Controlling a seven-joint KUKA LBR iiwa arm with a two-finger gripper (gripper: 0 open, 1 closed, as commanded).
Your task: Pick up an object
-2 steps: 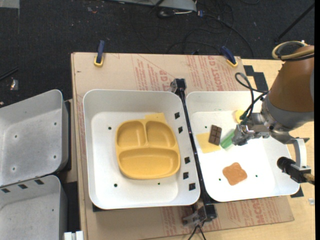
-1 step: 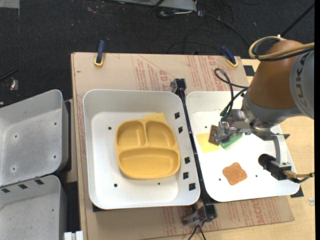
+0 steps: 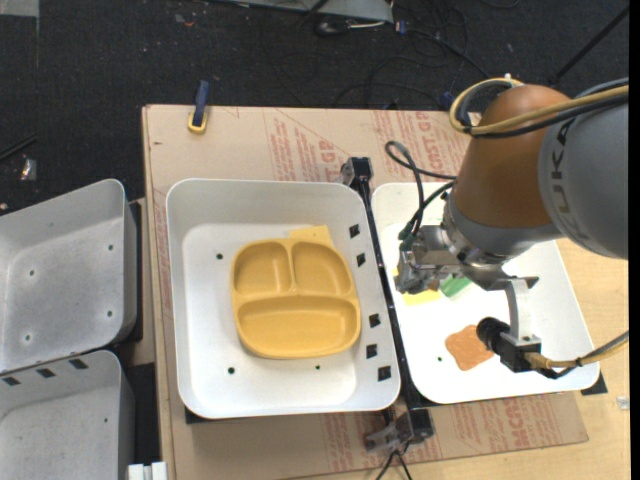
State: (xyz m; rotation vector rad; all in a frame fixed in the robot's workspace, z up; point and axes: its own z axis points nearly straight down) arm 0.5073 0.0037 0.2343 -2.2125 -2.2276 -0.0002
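Claw (image 3: 425,273) is hovering over the right bin's (image 3: 560,278) left edge, above yellow and green pieces (image 3: 440,290); its grip cannot be told. Orange flat piece (image 3: 464,348) is lying near the front edge, probably light, thin, best pinched edgewise.

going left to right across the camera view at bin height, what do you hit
left bin → yellow divided plate → black divider between the bins → gripper → orange flat piece, in the right bin
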